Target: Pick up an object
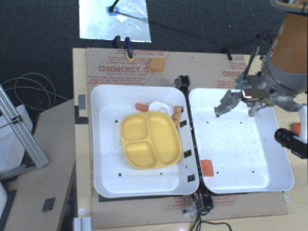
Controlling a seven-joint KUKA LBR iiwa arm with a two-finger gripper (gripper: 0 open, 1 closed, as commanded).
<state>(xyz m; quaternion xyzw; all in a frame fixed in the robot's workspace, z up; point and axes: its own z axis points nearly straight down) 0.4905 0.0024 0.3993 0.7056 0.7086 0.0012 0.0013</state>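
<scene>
A yellow divided plate (150,140) fills much of the left bin (103,129) on the worktop (202,64), lying over part of a white object (160,107) at its far edge. An orange sausage-shaped piece (142,107) rests just beyond the plate, and a small tan piece (177,113) stands beside the wall shared with the right bin (269,177). In the right bin, a small orange-red block (206,167) sits near the front left corner, well apart from everything else. A tan wedge (156,64) lies on the worktop behind the left bin, near a blue-and-yellow clamp (129,48). A shiny metal sheet (114,13) rests on the dark floor beyond.

The grey arm (288,47), with its orange band, reaches in from the right and hangs over the far part of the right bin. Its claw (238,105) points down and leftward, the two fingers (222,106) spread apart with nothing between them, poised above bare bin floor and well clear of the orange-red block.

The arm's upper section runs out of frame at the top right. A black cylindrical part (291,142) and a bit of something red (295,128) at the right edge are cut off and hard to identify. The white object under the plate is mostly hidden.
</scene>
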